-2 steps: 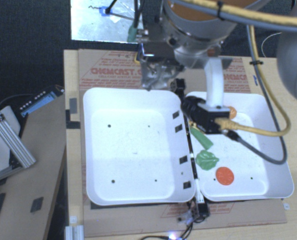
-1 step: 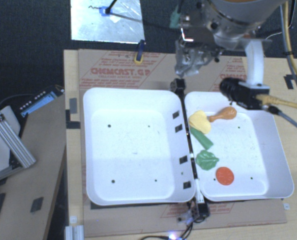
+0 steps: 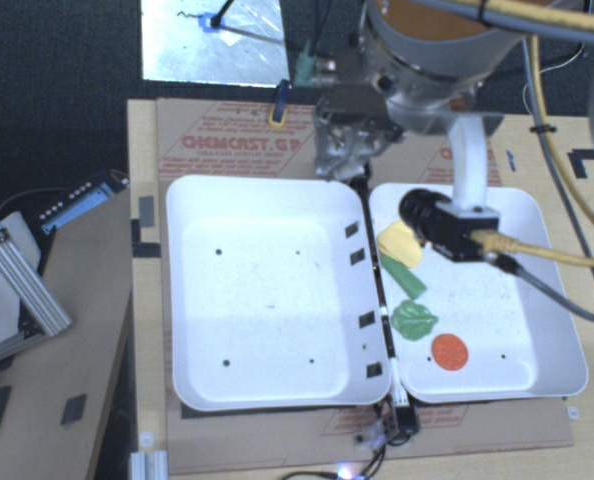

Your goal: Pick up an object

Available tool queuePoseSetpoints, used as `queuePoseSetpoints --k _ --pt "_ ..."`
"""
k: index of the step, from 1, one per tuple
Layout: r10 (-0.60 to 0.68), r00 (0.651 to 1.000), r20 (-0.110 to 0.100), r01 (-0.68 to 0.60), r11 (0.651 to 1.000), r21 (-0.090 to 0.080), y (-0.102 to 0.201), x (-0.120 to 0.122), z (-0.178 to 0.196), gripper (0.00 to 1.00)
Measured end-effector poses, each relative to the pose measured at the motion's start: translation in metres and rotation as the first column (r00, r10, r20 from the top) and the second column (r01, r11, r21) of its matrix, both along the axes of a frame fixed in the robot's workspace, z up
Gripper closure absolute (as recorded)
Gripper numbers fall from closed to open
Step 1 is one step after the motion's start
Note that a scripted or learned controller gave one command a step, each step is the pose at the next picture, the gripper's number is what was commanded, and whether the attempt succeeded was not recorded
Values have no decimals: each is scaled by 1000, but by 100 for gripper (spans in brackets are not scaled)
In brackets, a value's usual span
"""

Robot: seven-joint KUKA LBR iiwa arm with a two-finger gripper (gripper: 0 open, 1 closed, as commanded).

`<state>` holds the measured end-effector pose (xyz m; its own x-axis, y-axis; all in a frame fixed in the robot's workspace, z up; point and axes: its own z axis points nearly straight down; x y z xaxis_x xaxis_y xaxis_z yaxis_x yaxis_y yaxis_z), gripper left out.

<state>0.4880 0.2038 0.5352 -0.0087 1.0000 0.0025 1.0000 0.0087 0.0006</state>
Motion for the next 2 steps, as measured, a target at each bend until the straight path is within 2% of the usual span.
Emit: queuePoseSetpoints --k 1,2 --pt "-1 1000 1 1 1000 0 32 -2 0 100" --pt "-17 1000 2 17 1000 -5 -50 56 -9 100"
